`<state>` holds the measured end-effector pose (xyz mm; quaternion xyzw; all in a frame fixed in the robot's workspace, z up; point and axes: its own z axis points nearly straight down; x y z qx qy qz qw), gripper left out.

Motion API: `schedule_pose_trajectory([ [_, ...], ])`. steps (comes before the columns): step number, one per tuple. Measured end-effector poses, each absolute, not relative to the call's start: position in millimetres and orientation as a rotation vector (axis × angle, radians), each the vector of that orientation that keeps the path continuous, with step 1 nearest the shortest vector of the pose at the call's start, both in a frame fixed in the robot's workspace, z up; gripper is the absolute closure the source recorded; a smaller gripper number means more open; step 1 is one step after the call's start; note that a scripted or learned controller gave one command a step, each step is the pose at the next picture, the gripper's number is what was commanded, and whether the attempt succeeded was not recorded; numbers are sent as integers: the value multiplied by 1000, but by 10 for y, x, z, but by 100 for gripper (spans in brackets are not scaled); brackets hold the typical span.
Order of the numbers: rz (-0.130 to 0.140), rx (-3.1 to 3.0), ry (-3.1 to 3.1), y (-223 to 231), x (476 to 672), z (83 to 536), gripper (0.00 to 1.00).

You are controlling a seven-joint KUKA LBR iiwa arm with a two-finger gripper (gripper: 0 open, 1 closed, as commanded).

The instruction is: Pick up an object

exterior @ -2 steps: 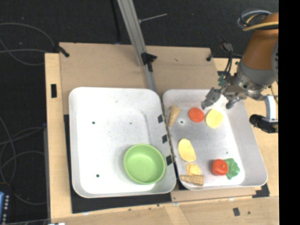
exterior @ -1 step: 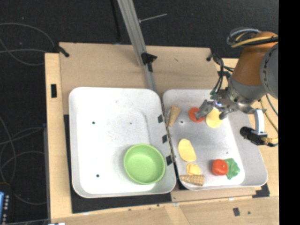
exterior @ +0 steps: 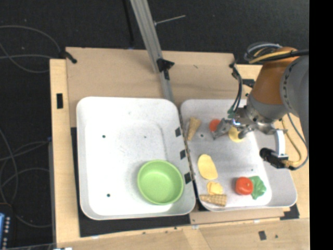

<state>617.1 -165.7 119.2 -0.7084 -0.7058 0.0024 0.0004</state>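
Observation:
My gripper [exterior: 229, 129] hangs over the back of the right bin [exterior: 276, 189], its fingers spread open. A small orange-red object [exterior: 214, 124] lies just left of the fingers, and a small yellow object [exterior: 235, 134] sits right beside them, partly hidden. Nothing is clearly held between the fingers. Further forward in the same bin lie a yellow oval piece [exterior: 207, 166], a yellow chunk [exterior: 214, 187], a waffle-like cone piece [exterior: 214, 199] and a red tomato with green leaves [exterior: 248, 186]. A tan cone [exterior: 192, 127] rests at the bin's left wall.
The left bin [exterior: 104, 139] holds a green bowl [exterior: 159, 182] near its front right corner. A grey metal pole [exterior: 148, 35] rises from between the bins at the back. The arm's orange band [exterior: 270, 85] and cables stand over the right bin's back right.

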Motion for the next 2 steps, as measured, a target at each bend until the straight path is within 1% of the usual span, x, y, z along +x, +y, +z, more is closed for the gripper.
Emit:
schedule_pose_trajectory([
  [1, -2, -2232, -2217, -1661, 6192, 1334, 100],
  [2, -6, -2231, -2218, -1694, 6214, 1774, 100],
])
